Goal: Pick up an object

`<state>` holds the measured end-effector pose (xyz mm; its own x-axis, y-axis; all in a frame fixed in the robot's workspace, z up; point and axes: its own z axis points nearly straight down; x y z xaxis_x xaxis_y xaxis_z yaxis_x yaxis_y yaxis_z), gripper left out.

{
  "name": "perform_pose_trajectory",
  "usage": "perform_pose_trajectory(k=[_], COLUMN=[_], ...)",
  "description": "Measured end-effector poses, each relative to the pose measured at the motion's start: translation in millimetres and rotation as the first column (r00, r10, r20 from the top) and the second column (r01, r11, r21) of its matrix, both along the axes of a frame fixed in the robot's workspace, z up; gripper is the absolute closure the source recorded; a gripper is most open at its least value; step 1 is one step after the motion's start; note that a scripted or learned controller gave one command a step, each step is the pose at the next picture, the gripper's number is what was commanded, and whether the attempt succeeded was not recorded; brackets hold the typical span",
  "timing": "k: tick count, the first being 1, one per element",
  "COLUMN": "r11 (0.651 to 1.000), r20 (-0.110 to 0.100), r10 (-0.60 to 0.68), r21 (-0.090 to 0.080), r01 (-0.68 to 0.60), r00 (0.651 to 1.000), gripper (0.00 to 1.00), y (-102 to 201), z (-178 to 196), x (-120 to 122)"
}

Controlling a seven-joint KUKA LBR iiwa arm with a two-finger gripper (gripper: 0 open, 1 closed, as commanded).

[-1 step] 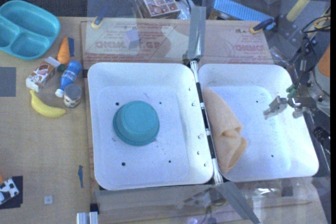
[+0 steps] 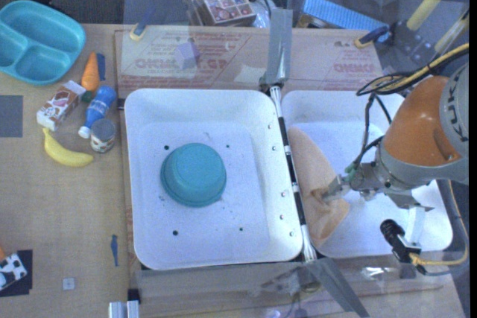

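A teal bowl (image 2: pixel 194 174) lies upside down in the middle of the left white bin (image 2: pixel 149 115). A tan, flat, elongated object (image 2: pixel 311 167) lies along the left wall of the right white bin (image 2: pixel 328 109). My gripper (image 2: pixel 330 192) reaches in from the right and sits low over the lower half of the tan object, touching or nearly touching it. The grey arm with its orange band (image 2: pixel 421 134) hides much of the right bin's right side.
Left of the bins, a banana (image 2: pixel 63 151), a small bottle (image 2: pixel 97 109), a can (image 2: pixel 103 135), a carton (image 2: pixel 59 105) and a carrot (image 2: pixel 90 72) lie on the bench. A blue divided tray (image 2: pixel 37 41) sits at the far left. Cables (image 2: pixel 373 108) hang near the arm.
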<state>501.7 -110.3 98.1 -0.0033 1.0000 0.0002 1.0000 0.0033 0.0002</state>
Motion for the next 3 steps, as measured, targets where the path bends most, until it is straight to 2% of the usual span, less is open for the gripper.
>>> perform_pose_trajectory(k=[1,2,3], r11=[0.997,0.997,0.948], r20=[0.01,0.014,0.001], r10=[0.075,0.072,0.317], r21=[-0.004,-0.002,-0.001], r01=[-0.075,-0.072,-0.317], r00=[0.997,0.997,0.948], gripper=[0.0,1.0,1.0], y=[14,15,38], z=[-8,3,87], x=[12,13,67])
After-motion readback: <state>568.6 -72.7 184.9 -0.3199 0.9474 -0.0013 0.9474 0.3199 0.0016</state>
